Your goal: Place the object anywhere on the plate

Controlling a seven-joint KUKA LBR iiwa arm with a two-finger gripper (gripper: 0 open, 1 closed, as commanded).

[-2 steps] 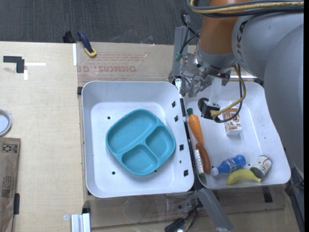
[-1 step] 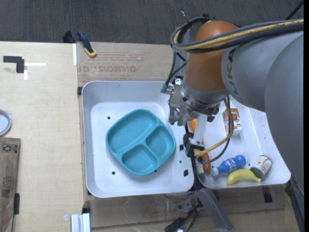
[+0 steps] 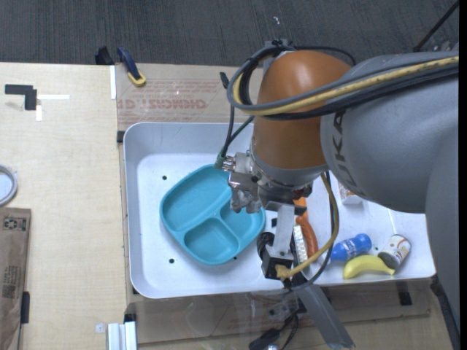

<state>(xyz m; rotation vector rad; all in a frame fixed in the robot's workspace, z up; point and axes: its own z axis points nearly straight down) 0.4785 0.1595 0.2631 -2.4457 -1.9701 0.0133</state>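
In the white bin (image 3: 148, 217) the blue plate (image 3: 208, 221) lies at the left, and the gripper (image 3: 246, 197) covers its right rim. The arm hides the gripper, so I cannot tell if it is open or holds anything. An orange long thing (image 3: 311, 235), partly hidden, lies just right; a banana (image 3: 367, 267) lies well apart.

blue divided plate (image 3: 197, 221) lies flat, turned diag., in left part of white bin (image 3: 142, 217).
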